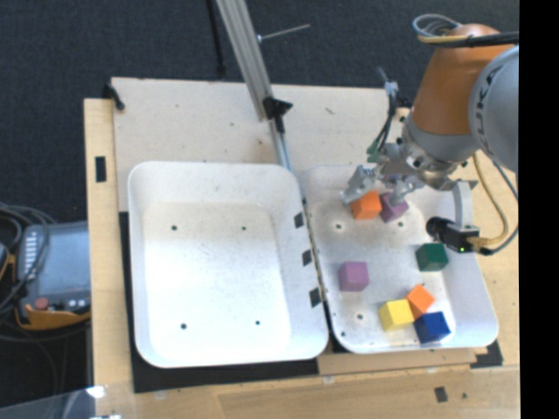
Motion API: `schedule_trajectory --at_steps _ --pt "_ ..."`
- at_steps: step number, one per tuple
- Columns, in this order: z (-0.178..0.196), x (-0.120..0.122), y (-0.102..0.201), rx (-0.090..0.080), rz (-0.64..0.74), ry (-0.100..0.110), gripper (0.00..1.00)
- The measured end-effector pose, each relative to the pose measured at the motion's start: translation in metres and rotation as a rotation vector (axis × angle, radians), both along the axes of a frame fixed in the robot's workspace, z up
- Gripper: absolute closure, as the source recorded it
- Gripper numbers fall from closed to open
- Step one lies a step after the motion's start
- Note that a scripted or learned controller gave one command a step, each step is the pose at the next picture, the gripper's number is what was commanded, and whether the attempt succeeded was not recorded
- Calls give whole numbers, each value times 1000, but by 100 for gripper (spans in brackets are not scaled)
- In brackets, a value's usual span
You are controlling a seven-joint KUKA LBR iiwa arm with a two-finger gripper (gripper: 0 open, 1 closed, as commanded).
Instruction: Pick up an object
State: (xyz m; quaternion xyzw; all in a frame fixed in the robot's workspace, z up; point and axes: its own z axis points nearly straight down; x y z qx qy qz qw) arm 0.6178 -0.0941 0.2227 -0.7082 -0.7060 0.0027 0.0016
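My gripper [382, 188] hangs over the far part of the right bin [336, 234], under the grey and orange arm. Just below it, side by side, are an orange block [367, 205] and a small purple block [395, 209]; whether either is held cannot be seen. Lower in the same bin lie a purple cube [353, 275], a green cube [431, 256], and at the near right corner a yellow cube [396, 313], an orange cube [421, 298] and a blue cube [432, 326].
The left bin [218, 182] stands beside the right one. A slanted metal rail [249, 51] reaches in from the top to the bins' far edge. A black cable fitting [447, 231] hangs by the arm near the green cube.
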Motion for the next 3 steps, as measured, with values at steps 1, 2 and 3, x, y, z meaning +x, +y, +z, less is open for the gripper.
schedule_trajectory --at_steps 1,2,3 --pt "-55 -4 8 0 -4 -1 0" --pt "-118 -6 6 0 -1 -1 0" --pt "-103 -3 5 3 -10 -11 100"
